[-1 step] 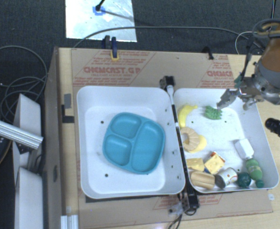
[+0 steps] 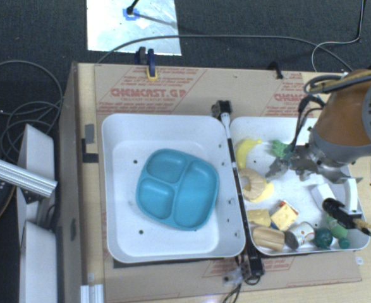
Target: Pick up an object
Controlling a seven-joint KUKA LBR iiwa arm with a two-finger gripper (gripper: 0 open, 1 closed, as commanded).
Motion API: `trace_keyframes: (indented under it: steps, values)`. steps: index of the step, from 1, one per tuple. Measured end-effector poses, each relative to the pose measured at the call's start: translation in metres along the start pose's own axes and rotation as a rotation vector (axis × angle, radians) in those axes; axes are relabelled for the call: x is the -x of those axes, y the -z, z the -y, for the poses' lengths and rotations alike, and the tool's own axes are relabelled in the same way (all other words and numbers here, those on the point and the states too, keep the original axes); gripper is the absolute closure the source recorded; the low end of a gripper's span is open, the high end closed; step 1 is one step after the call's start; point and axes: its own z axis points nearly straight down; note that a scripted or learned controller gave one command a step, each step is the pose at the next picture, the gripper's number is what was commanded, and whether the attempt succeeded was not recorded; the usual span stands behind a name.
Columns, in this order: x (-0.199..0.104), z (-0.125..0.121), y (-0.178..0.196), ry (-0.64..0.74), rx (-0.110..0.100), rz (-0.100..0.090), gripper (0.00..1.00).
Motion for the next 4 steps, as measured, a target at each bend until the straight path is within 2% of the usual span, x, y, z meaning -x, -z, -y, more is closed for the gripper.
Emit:
trace_keyframes:
  steps: [1, 2, 3, 4]
  values:
    - [-0.011, -0.001, -0.055, -0.001, 0.015, 0.000, 0.00]
    - [0.012, -0.046, -0.063, 0.002, 0.020, 0.001, 0.00]
    - [0.091, -0.089, -0.068, 0.000, 0.007, 0.004, 0.00]
    - [0.089, -0.126, -0.069, 0.003, 0.006, 0.002, 0.00]
